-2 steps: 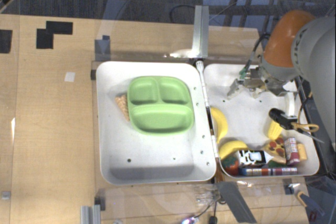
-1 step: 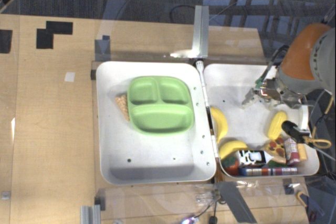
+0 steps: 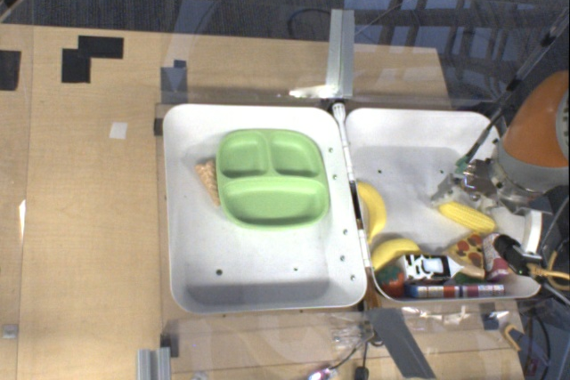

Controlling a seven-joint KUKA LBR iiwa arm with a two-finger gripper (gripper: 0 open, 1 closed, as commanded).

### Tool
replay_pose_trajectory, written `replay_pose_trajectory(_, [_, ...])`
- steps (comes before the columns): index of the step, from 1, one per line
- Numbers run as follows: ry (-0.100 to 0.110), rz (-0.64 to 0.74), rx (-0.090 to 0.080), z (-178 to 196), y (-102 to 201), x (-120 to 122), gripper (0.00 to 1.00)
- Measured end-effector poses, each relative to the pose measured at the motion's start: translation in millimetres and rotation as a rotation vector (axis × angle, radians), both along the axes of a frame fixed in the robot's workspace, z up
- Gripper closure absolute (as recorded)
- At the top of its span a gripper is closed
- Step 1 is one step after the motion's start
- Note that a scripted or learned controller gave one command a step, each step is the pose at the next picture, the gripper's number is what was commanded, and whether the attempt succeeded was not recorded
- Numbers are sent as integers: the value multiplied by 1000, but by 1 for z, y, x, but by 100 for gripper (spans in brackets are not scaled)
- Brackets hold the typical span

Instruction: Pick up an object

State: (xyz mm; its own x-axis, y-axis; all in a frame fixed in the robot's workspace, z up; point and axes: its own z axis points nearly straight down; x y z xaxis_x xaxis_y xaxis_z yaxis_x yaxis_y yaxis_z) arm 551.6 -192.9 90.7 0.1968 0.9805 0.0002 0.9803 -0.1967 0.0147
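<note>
A wooden bench (image 3: pixel 89 218) bears two white bins, left (image 3: pixel 191 280) and right (image 3: pixel 401 133), side by side

Green tray (image 3: pixel 270 177), yellow bananas (image 3: pixel 371 209)

Light was even and fairly bright from overhead, with soft shadows along the inner walls of the 2 white bins (image 3: pixel 258 294). Faint glare streaked the wooden bench (image 3: pixel 80 218). Detail was slightly soft and grainy throughout.
</note>
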Motion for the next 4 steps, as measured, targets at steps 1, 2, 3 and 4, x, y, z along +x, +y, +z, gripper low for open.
replay_pose_trajectory(1, [-8,3,2,13,2,3,100])
replay_pose_trajectory(2, [8,-421,6,114,51,67,100])
replay_pose_trajectory(3, [11,73,3,98,144,62,100])
replay_pose_trajectory(4, [11,73,2,99,144,62,0])
